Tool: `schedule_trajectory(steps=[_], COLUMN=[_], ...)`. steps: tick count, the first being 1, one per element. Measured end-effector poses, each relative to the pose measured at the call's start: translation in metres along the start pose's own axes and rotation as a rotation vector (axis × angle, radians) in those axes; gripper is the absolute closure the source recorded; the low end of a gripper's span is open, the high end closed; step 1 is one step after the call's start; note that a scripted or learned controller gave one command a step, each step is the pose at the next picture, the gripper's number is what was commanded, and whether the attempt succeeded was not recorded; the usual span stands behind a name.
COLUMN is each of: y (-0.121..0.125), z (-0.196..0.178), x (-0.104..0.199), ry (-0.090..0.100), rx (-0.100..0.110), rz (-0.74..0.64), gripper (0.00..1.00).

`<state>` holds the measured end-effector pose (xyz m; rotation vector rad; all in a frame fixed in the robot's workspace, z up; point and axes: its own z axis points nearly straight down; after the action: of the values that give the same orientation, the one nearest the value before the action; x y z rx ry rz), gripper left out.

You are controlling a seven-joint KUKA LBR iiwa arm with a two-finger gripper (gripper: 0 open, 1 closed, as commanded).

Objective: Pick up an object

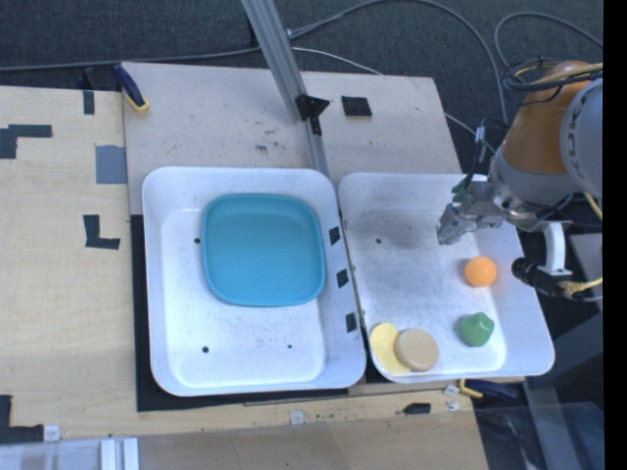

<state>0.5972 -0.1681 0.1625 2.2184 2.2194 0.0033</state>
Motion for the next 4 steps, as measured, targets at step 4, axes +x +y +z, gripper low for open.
schedule_trajectory(steps=[4], y=[0.009], z=[-0.082], x=[0.104], ry=[0.002], rx=[0.004], rz=[-0.005], gripper=[1.0])
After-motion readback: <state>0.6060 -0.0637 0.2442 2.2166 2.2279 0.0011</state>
